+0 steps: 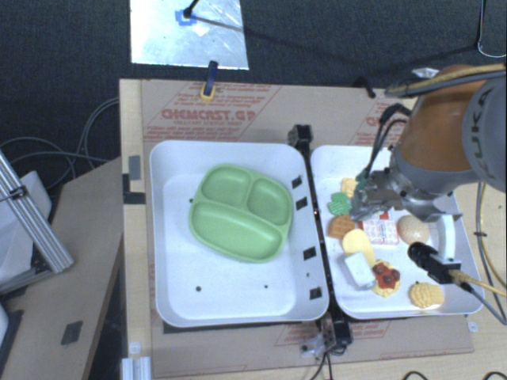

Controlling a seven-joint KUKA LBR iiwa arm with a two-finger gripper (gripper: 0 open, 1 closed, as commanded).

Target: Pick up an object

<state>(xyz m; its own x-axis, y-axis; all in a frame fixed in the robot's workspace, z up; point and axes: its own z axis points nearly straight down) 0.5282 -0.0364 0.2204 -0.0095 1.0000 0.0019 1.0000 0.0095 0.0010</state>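
The arm's tool (366,204), its grip impossible to make out, hung low over the toy food crowding the right bin (459,311), near a green piece (339,204) that looked light, rigid and best pinched across its middle

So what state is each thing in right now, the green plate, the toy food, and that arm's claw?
Green divided plate: lying flat in the left bin, its compartments bare.
Toy food pieces: loose, clustered in the right bin.
Yellow piece: lying apart near the front corner.
Gripper: low over the pile; grip unclear.
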